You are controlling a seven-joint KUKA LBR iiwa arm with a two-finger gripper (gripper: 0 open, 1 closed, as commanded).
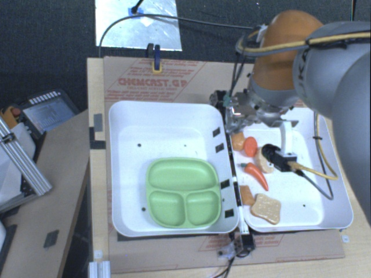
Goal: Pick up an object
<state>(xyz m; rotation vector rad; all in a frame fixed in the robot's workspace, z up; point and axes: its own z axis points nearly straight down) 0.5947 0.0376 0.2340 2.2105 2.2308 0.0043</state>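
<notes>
Two shallow white bins sit side by side on a bench. The grey arm [330, 62] reaches in from the right, and its gripper [235, 119] hangs low over the rear left corner of the right bin [342, 210]. From here I cannot tell whether the gripper is released or clenched, and nothing can be seen held in it.

Toy food lies along that bin's left edge. An orange piece [237, 141] sits just in front of the gripper, with a red ball [250, 146] beside it. Farther toward the front edge lie a pale piece [265, 165], a red pepper [257, 176] and a brown block [246, 195]. A toast slice [266, 208] is near the front left corner.

The left bin [133, 126] holds a green tray [182, 191], towards its front right corner.
</notes>
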